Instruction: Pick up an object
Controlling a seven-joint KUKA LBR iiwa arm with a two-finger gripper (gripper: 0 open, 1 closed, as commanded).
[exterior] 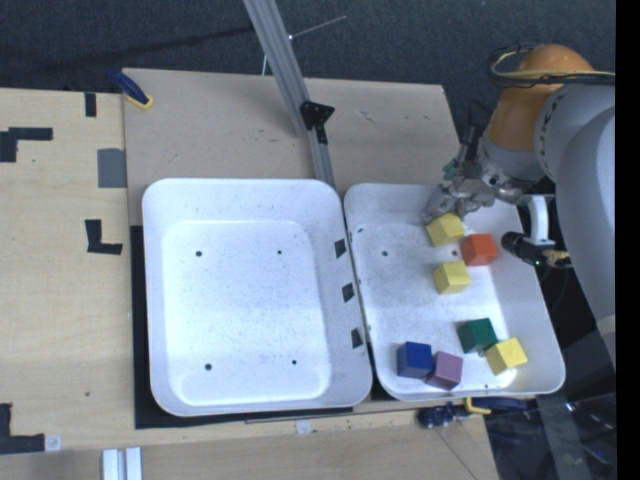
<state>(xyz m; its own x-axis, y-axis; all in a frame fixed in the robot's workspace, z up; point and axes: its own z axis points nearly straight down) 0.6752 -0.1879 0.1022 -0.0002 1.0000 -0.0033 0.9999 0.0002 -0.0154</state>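
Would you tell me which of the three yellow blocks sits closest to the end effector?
The uppermost yellow block, directly below the end effector; the other two lie lower in the bin.

1. A tan counter (400, 133) carries two shallow white bins set side by side.
2. The left bin (160, 208) has four small dark dots on its floor.
3. The right bin (385, 298) touches the left bin along their shared edge.
4. A grey metal pole (275, 38) slants across the counter, with a black clamp (316, 115) on it.
5. Black tape marks (25, 140) lie on the wooden surface at left.
6. A blue and yellow object (130, 88) sits at the counter's far left corner.
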